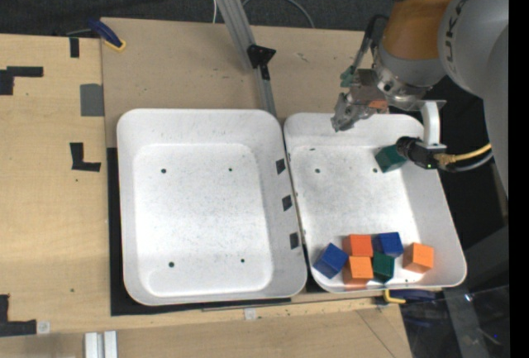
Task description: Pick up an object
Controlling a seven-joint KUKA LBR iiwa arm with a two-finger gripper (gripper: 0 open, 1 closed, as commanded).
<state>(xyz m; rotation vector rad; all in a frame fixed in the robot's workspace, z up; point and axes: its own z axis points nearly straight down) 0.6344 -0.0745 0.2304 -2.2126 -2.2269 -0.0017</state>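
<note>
The gripper (pixel 345 120) hangs over the far rim of the right bin (pixel 430 207), near that bin's far-left corner. Whether it is apart or together cannot be told from this slanted view, and nothing can be seen in its grasp. Above it the wrist rises into the orange band (pixel 417 13) and the grey arm (pixel 488 26), which comes in from beyond the right bin's right side.

Inside the right bin, a dark green block (pixel 388 158) lies close to the right wall in the far half, apart from the gripper. The other blocks crowd the near end of the right bin: a blue block (pixel 331 260) at the left, two orange blocks (pixel 359 245) (pixel 359 268) beside it, a second blue block (pixel 388 243), a green block (pixel 382 265) in front of that, and one more orange block (pixel 419 256) nearest the right wall.

The left bin (pixel 132 183) sits edge to edge with the right bin.
</note>
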